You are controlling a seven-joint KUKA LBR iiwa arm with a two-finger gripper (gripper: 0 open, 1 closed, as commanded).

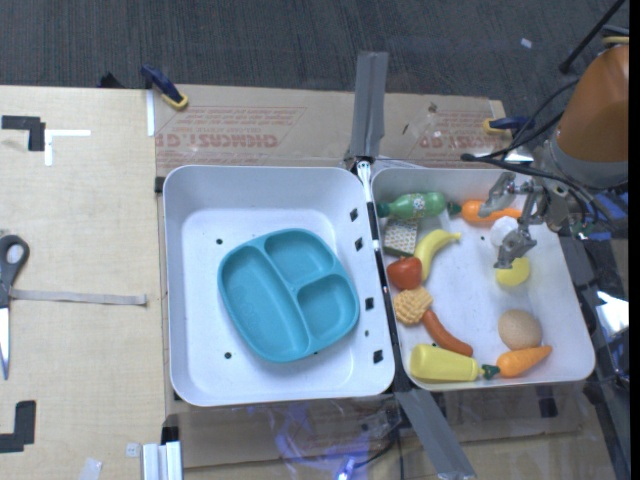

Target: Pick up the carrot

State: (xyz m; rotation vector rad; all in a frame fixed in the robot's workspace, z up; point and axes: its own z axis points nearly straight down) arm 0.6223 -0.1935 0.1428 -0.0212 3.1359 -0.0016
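The carrot [524, 360] is orange and tapered. It lies in the front right corner of the right bin [570, 298], beside a yellow vegetable [445, 364] with a green stem. My gripper [513, 240] hangs over the back right part of that bin, just above a yellow lemon [513, 274] and well behind the carrot. A second orange piece [482, 211] lies just left of the gripper near the back wall. Nothing from the bin is visibly held.
The right bin also holds a green bottle [415, 205], a banana [434, 247], a tomato [404, 272], a waffle-like piece [412, 306], a red sausage [446, 332] and an egg [519, 328]. A blue divided plate [288, 295] lies in the left bin [190, 268].
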